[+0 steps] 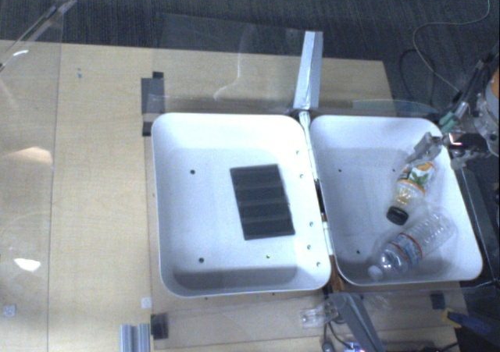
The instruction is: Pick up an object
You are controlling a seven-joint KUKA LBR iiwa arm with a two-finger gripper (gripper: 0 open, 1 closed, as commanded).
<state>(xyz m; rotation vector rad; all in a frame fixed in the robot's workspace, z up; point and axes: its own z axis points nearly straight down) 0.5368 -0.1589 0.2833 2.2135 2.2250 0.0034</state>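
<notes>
In the right bin [351, 136] lies a small bottle [410, 186] with a black cap and a yellow-green label, its cap pointing toward the front. A clear plastic water bottle [414, 243] lies just in front of it, near the bin's front right corner. A dark ribbed rectangular block [262, 200] rests flat in the middle of the left bin [180, 155]. My gripper [428, 147] reaches in from the right edge and hangs at the far end of the small bottle, close to or touching it. Nothing is visibly held.
A metal divider post [307, 69] rises behind the seam between the two bins. Cables [437, 38] trail over the dark floor at the back right. A clear sheet covers the wooden bench on the left [70, 186].
</notes>
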